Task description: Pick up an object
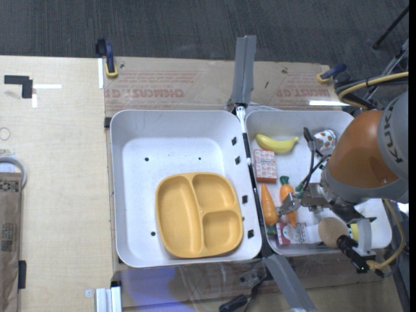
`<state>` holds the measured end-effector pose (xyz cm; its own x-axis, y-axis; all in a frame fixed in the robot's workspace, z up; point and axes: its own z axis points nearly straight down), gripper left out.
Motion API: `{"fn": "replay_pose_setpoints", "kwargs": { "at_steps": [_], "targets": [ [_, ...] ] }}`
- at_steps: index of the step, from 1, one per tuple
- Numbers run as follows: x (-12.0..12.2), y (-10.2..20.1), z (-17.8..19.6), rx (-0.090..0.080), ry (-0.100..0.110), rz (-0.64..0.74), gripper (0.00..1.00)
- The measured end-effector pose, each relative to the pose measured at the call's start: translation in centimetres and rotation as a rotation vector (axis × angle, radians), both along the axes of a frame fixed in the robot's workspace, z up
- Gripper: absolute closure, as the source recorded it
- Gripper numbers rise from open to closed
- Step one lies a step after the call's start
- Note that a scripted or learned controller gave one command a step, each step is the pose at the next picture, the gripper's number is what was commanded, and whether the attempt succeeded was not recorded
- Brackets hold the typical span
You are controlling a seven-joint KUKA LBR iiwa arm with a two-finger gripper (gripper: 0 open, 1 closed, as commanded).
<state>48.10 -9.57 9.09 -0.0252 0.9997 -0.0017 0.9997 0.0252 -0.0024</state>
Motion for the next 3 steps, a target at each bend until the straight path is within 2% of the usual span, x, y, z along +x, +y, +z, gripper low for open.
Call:
{"fn": "replay_pose_setpoints", "kwargs": {
  "at_steps": [1, 2, 3],
  "targets": [
    [0.0, 0.1, 0.8, 0.002, 0.003, -0.003, 1.0],
    [-0.3, -0.3, 5.3, 0.002, -0.002, 0.193, 1.0],
    [2.6, 4.3, 16.2, -0.001, 0.0, -0.115, 1.0]
  ]
}}
